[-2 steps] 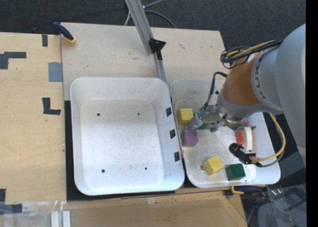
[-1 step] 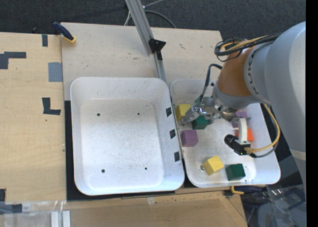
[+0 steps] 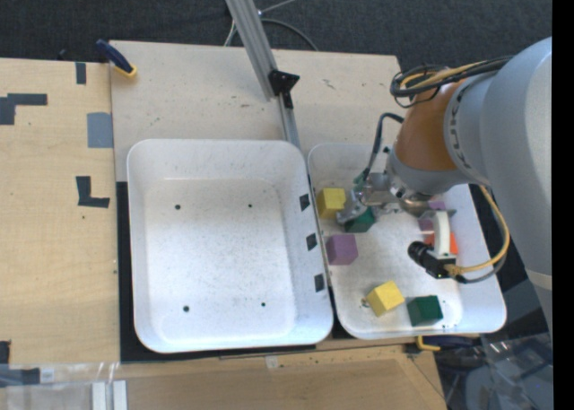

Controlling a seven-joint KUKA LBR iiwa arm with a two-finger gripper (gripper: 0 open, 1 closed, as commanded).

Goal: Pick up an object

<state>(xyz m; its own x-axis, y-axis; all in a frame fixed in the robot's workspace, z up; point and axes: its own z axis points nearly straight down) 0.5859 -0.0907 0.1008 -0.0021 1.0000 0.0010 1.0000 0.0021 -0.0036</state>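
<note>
- Blocks are what's on offer here: the right bin (image 3: 475, 309) has a yellow cube (image 3: 333, 199) at about 10 o'clock of its floor, a purple cube (image 3: 342, 248) just below that, another yellow block (image 3: 385, 298) and a dark green block (image 3: 425, 309) side by side down at 6 o'clock.
- Gripper (image 3: 362, 211) is low over a small green piece (image 3: 360, 218), right next to the upper yellow cube. Honestly can't tell how its tips are set or whether anything is actually caught, the wrist hides that bit.
- Handling guess: these look like small, stiff, light toy blocks, nothing fragile. Flat faces, so pinching across two opposite sides should work; smooth faces could slip if it catches a corner.
- Green piece touches the yellow cube or nearly does, so there's not much space for a finger on that 9 o'clock side.
- Surface is a smooth white tray floor with low walls, so blocks will probably skid if nudged.
- Left bin (image 3: 143, 166) sits just beside it at 9 o'clock, and there's a pale bench (image 3: 54, 238) around both.
</note>
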